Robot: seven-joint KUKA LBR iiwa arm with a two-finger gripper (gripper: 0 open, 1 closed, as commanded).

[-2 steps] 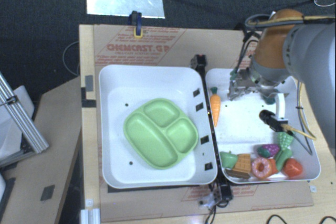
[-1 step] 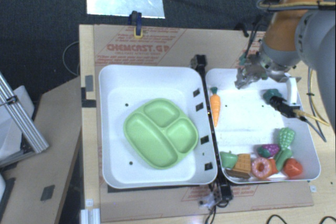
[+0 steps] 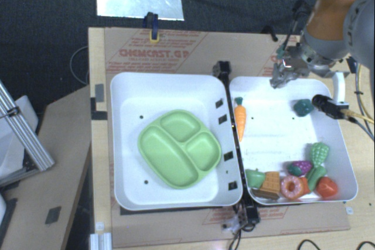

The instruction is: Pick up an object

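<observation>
1. Two white bins [image 3: 170, 82], side by side, centre of frame.
2. Green divided plate [image 3: 179, 148], flat in the left-hand bin.
3. My gripper [image 3: 282, 75], upper right, above the right-hand bin's top edge; jaw opening I cannot tell, nothing seen between them.
4. Toy food heap [image 3: 293, 175], lower right corner of that bin.
5. Carrot [image 3: 239, 117], along the bin's left wall.
6. Small teal piece [image 3: 303, 106], just below my gripper.
</observation>
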